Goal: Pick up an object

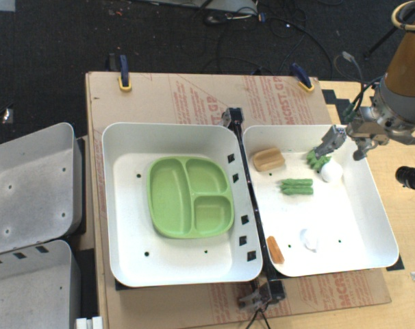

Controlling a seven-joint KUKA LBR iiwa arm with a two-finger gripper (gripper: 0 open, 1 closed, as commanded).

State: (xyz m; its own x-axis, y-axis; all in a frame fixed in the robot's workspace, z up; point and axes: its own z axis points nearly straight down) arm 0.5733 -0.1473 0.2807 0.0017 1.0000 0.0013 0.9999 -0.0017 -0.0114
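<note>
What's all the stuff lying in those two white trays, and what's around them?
left bin: 1, white, left half of the bench
right bin: 1, white, beside it
divided plate: 1, green, middle of left bin
bread-like piece: 1, tan, right bin, far left corner
bean-like bundle: 1, green, right bin, middle
small leafy item: 1, green, right bin, far side
ball: 1, white, next to it
sausage-like piece: 1, orange, right bin, near left edge
clamps: 2, blue and yellow, board's far edge
gripper: 1, grey, over right bin's far side

Glossy green plastic plate [191, 197], smooth white bins [125, 142], matt cardboard bench [173, 98].
</note>
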